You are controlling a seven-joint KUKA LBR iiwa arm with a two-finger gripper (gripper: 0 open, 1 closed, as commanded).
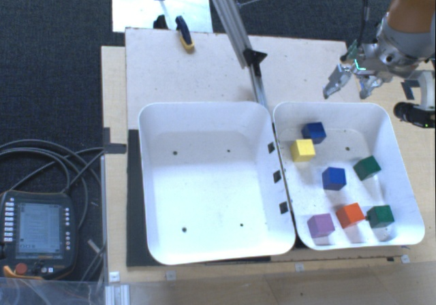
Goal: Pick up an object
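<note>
Gripper [351, 84]: hanging spread and empty above the right bin's [394, 122] far rim.
Approach: descending squarely over the blue cube [314, 131], straddling it before closing.

My gripper [351, 84] hangs open above the bench, just past the far rim of the right bin [398, 135], with nothing between my fingers. Below me the near corner of that bin is bare floor. Further in, seven blocks crowd it: a dark blue block [314, 131] almost touching a yellow block [303, 150], another blue block [334, 178] in the middle, a green block [367, 167] towards the right wall. Along the front wall a purple block [321, 225], an orange block [351, 215] and a second green block [381, 216] sit close together, leaving narrow gaps. The left bin [204, 181] offers a wide open floor. A slanted metal pole [231, 14] stands over the bench behind the bins' shared rim.
</note>
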